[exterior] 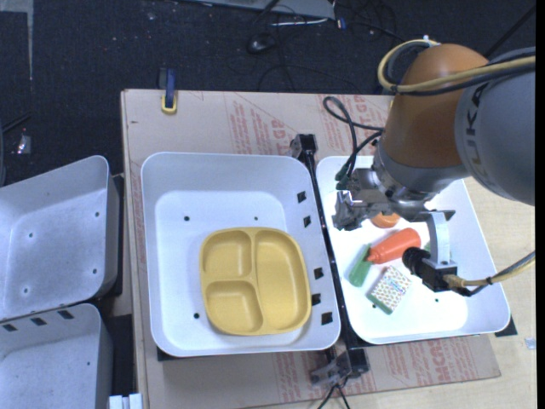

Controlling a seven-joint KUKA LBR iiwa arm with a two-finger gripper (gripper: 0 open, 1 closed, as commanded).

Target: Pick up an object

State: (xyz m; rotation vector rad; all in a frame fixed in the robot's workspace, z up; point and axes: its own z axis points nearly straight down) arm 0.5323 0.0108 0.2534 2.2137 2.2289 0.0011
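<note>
Right bin [485, 313]: carrot [394, 245], green block [358, 272], sponge [389, 290]. Tool [356, 210] low beside carrot; grip state cannot be told. Step: approach. Next: centre over carrot, close

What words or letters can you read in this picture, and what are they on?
"KU": letters at the edge of the grey arm, cut off by the picture's edge.
Red print on the brown board under the bins: upside down and faded, too blurred to read.
The patterned card: dots, no readable text.
</note>
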